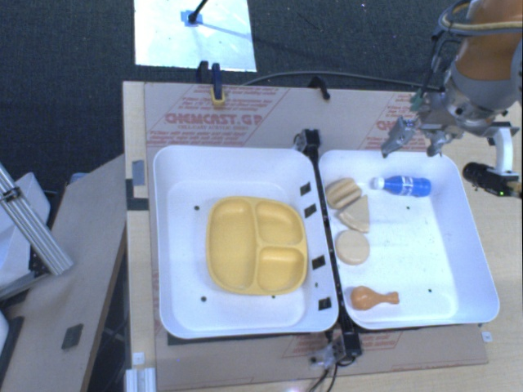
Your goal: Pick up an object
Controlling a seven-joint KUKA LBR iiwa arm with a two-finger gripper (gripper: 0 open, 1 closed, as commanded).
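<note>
Looking at this one, I'd say we're at the approach step: nothing has been grabbed. The grey arm with the orange band (490, 31) reaches in at the upper right, and its two-finger gripper (418, 140) hangs over the far rim of the right shallow white plastic bin (470, 243). The fingers (398, 137) look spread apart with nothing between them, so it's open and empty as far as I can tell.

Closest candidate is the small blue plastic bottle with a white cap (402, 185), lying on its side near the back of the right bin, cap pointing toward the divider. It's near the gripper, a little toward the camera. My guess is the next move means coming forward and down and lining the fingers across the bottle's narrow body, not along its length. It's round, so it could roll if one finger touches first.

Same bin, along the left wall: a tan ridged toy bread piece (343, 192), a pale wedge-shaped toy slice (356, 215) just beside it, a round beige disc (353, 247) below that, and an orange toy drumstick (373, 298) near the front corner. These sit close together, so they're trickier.

The left shallow white plastic bin (184, 178) holds a yellow divided plastic plate (255, 245), its compartments bare. Both bins rest on the tabletop (98, 243).
</note>
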